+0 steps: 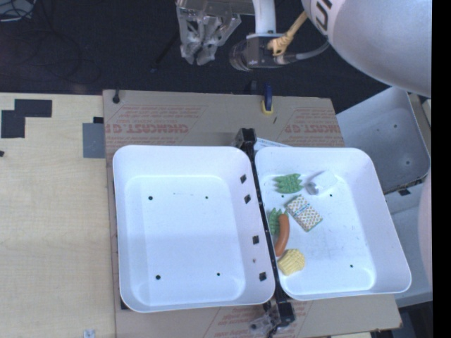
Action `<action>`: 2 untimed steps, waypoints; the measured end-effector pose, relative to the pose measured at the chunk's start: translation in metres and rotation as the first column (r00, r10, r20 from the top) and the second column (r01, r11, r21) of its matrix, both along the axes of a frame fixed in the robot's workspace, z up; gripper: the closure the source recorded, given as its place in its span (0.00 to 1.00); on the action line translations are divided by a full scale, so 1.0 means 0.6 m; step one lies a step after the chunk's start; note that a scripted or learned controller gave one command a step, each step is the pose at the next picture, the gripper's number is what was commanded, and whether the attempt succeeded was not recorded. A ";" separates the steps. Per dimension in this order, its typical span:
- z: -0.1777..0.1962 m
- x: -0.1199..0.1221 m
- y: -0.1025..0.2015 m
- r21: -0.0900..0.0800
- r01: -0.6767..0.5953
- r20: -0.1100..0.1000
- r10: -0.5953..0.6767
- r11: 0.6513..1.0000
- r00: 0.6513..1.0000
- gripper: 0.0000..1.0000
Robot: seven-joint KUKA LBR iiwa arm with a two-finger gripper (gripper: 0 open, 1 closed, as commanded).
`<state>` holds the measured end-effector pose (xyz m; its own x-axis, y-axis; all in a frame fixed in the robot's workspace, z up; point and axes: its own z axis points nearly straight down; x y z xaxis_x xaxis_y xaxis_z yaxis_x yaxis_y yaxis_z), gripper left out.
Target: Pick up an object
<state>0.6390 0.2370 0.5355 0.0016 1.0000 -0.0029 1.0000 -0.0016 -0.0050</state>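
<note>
hanging well above the right bin (366,189), the gripper (204,44) is parked clear; nothing is seen between its jaws, but their state cannot be told. toys are clustered by that bin's left wall, the carrot (282,234) likely reachable.

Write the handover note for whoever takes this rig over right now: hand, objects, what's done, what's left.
Hand: raised at the top of the view, beyond the far edge of the bins, nothing visible between its fingers; open or shut cannot be told.
Objects: all in the right bin, near the divider. Green leafy piece and a small pale object at the far side; checkered block in the middle; carrot with green top beside the divider; yellow corn piece nearest the camera.
Left bin: white floor in view.
Done: no pick yet.
Left: descend, grasp one object, lift.
</note>
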 end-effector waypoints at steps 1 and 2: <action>-0.211 0.007 0.009 -0.004 0.001 -0.013 -0.001 1.000 1.000 1.00; -0.007 -0.171 -0.031 0.008 -0.005 0.013 0.005 1.000 1.000 1.00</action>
<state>0.5365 0.2183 0.5311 -0.0035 1.0000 0.0051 1.0000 0.0034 0.0077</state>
